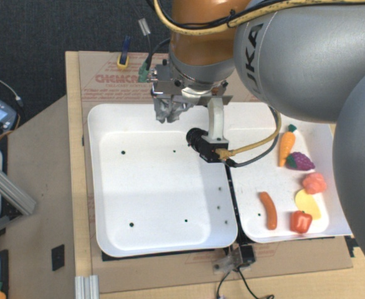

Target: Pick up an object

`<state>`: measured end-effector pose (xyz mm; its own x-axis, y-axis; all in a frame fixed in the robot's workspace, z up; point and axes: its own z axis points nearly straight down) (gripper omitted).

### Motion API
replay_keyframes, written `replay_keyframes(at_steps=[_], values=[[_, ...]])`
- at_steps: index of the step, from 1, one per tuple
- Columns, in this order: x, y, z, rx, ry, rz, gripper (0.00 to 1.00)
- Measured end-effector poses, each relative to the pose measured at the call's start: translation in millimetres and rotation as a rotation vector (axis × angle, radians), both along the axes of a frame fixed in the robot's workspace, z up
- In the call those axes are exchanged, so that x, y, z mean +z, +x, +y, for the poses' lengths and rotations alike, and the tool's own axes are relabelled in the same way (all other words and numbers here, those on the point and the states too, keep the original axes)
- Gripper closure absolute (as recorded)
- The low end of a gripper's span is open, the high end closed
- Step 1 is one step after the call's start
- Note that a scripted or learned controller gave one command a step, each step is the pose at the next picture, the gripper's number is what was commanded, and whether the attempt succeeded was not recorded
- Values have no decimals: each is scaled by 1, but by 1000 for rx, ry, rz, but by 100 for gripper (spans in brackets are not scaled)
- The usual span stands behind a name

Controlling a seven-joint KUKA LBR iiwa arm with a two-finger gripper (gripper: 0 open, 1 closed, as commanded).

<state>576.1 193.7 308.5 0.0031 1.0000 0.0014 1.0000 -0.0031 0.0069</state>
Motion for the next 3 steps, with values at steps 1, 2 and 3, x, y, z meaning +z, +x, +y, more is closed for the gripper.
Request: replay_keyframes(at_steps=[1, 2, 3], values=[[54, -15, -100, -7, -4, -2, 100], [69, 16, -65, 5, -1, 0, 100], [110, 17, -21, 8, 2, -1, 100]])
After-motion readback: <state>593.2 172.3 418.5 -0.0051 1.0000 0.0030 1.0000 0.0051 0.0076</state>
